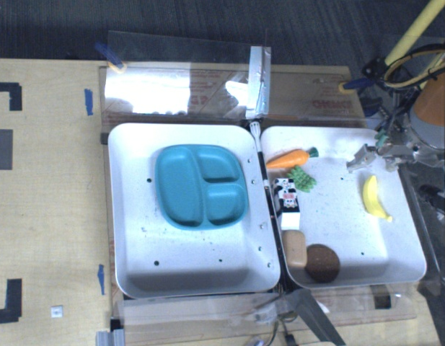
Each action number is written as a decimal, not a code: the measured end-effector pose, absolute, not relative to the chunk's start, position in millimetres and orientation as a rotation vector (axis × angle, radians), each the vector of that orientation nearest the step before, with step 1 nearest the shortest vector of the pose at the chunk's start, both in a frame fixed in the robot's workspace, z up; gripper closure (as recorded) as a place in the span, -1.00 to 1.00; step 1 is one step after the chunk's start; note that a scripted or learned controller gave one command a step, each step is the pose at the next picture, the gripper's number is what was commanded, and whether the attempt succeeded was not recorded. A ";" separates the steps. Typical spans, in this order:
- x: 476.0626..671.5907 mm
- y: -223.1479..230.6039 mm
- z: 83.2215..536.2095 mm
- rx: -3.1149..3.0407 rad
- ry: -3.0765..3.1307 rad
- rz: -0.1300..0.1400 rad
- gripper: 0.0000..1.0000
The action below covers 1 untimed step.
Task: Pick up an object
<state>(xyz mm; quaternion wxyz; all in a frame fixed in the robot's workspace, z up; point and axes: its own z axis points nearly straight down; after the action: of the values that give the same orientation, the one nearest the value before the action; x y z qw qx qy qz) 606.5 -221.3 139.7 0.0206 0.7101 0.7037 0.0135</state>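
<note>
**Bench clutter, non-task**

Wooden bench (49,193) carries two white bins side by side, touching along the middle. Left bin (128,265): blue divided plate (200,186) lying flat, nearer the far edge. Right bin (337,215): speckled floor. Clear plastic panel (179,85) lies behind the left bin, with a metal bracket (258,81) at its right end. Black corner marks (13,96) and blue tape strips (88,101) sit on the bench's left side. Yellow pole (420,24) slants across the far-right corner.

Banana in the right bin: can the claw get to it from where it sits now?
Probably yes. The banana lies alone on bare bin floor, apart from the other items, with the claw just above it in the camera view and nothing between.
</note>
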 end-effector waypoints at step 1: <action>606.5 -221.1 139.8 2.225 2.160 0.043 -1.00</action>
<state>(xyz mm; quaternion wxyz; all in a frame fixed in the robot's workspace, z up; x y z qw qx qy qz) 606.5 -221.1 139.8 0.0205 0.7173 0.6963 0.0139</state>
